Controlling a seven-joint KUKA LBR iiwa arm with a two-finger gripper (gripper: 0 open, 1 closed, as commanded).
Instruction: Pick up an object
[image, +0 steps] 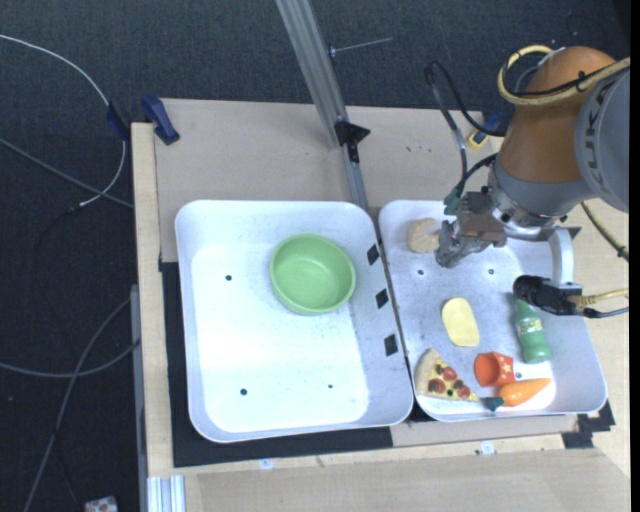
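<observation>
Right now the gripper (452, 250) hangs low at the back of the right bin (585, 345), and whether it is open or closed I cannot tell. Just beside it, toward the left bin, lies a tan lump (423, 236), the nearest thing to pick; the yellow piece (460, 322) sits farther forward.
</observation>
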